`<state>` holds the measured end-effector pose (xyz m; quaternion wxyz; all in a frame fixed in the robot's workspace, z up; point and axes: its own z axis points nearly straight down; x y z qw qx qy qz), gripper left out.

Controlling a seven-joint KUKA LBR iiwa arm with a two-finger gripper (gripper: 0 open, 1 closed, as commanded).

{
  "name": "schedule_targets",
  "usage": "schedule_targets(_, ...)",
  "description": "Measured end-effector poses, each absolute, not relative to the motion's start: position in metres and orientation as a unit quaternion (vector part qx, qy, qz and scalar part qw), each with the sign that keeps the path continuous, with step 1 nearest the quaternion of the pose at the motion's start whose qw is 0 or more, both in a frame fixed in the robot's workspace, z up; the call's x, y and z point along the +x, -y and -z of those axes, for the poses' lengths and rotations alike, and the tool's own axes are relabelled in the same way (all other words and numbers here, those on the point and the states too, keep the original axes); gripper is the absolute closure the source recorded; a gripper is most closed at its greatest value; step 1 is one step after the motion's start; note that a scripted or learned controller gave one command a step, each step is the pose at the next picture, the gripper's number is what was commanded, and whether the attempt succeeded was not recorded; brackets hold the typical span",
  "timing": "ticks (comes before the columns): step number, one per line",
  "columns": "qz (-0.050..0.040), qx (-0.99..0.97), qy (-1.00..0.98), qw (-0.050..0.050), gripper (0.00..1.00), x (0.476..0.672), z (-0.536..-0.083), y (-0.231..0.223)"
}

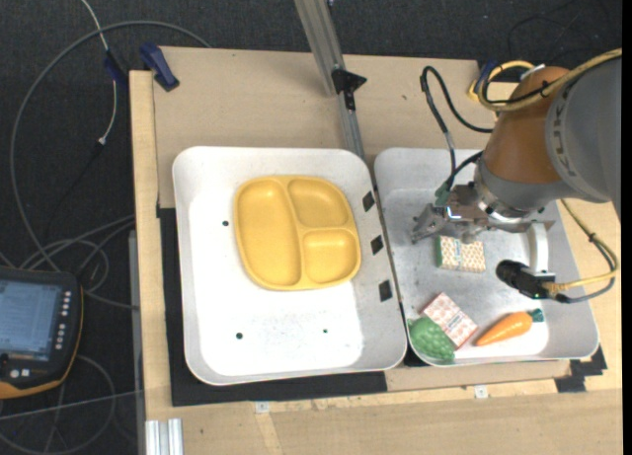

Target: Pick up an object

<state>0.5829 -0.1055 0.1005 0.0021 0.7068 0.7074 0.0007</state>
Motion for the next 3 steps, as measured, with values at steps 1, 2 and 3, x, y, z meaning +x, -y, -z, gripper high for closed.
schedule_targets(1, -0.0035, 0.707, -0.708, 0.004, 1.00, 0.585, -0.115, 0.105)
schedule_targets(2, -0.0019, 0.707, -0.707, 0.003, 1.00, 0.584, -0.173, 0.115)
schedule_targets(3, -0.0025, 0.707, -0.708, 0.003, 1.00, 0.586, -0.227, 0.115)
